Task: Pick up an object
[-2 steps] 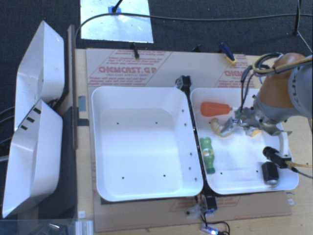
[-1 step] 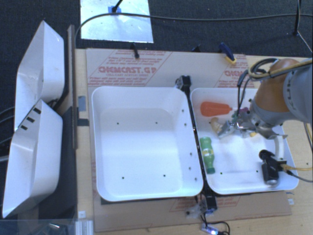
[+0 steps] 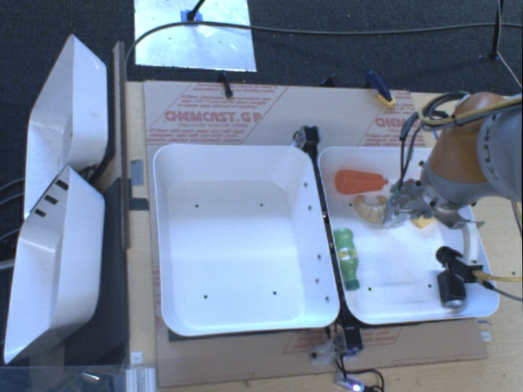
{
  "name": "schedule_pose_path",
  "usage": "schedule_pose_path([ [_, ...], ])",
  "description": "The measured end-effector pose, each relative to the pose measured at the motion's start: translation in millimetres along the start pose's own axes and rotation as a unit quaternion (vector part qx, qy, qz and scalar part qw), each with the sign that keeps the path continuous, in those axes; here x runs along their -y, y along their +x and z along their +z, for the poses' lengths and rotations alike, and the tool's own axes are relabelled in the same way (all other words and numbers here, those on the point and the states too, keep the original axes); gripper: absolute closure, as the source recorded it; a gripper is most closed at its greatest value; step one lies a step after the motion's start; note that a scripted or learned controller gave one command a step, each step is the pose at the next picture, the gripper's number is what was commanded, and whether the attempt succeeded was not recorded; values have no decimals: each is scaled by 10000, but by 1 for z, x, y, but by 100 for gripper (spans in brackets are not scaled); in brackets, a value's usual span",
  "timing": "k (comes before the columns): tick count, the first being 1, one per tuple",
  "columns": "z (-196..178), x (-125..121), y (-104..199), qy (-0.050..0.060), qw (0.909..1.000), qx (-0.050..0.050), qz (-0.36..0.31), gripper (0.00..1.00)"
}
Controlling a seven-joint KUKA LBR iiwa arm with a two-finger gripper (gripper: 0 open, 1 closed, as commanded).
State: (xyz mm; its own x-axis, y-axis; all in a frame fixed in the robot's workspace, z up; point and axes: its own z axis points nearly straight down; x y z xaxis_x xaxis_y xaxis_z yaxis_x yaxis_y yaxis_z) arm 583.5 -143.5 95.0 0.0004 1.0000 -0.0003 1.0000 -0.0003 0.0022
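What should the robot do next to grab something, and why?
Probably lower the gripper a little onto the pale curved object just beside it in the right bin. It sits nearer than the orange carrot or the green bottle, so it looks like the easiest one to try.

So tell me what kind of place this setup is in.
Probably a robotics lab bench for grasping trials: two white bins clamped on a Chemcast-printed sheet, toy items like an orange carrot, and loose cabling.
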Motion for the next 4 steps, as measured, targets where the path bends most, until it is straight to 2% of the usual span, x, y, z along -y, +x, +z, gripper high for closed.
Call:
schedule_pose_path([
  [1,-51,8,3,-14,10000,3,-5,100],
  [2,-95,6,-2,-12,10000,3,-3,100],
  [3,-154,-1,4,-18,10000,2,-9,100],
  [4,-158,-15,52,3,10000,-7,-26,100],
])
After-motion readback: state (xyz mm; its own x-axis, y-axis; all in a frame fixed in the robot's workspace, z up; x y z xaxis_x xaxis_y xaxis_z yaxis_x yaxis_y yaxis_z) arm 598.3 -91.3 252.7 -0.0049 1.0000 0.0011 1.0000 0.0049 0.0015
